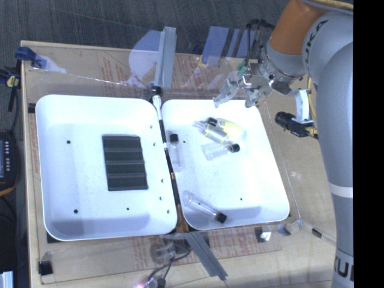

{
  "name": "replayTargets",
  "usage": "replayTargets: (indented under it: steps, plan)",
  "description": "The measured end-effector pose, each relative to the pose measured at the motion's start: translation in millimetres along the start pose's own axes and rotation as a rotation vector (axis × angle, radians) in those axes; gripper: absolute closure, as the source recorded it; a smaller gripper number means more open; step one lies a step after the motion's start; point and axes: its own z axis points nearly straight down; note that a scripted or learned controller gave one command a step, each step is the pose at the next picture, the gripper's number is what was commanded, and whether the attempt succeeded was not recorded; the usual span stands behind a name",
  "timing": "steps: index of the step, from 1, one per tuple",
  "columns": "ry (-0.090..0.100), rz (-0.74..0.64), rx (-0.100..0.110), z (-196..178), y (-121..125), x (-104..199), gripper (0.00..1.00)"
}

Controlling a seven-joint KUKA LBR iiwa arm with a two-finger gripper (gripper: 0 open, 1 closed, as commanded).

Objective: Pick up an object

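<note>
overhead slanted view of the counter bearing 2 shallow white bins side by side. the left bin carries 1 dark ribbed rectangular block, lying flat near its centre with its long axis running from 12 to 6 o'clock. the right bin carries 4 small clear tubes with black caps: a yellowish tube toward 12 o'clock of the bin, tilted; a clear tube just beside it toward 6 o'clock, cap pointing to 3 o'clock; a tube lying along the bin's 9 o'clock wall, cap toward 12 o'clock; and a tube near the 6 o'clock edge, cap toward 4 o'clock. the grey arm with its orange band enters from 3 o'clock. the pincer hovers over the 12 o'clock rim of the right bin, its 2 fingers parted with a visible gap, nothing between them. it sits near the yellowish tube, toward 1 o'clock of it, and apart from it. a grey upright bracket stands at 12 o'clock of the seam between the bins.
</note>
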Motion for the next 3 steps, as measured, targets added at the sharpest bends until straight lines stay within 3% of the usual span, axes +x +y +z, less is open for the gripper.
replayTargets:
  steps: [1,2,3]
  plan:
    - [-0.001,-0.066,0.0,155.9,-18.7,-18.9,0.0]
    - [0.0,-0.071,0.001,145.4,-18.0,-17.8,1.0]
    - [-0.001,-0.117,-0.005,37.0,-4.4,37.1,1.0]
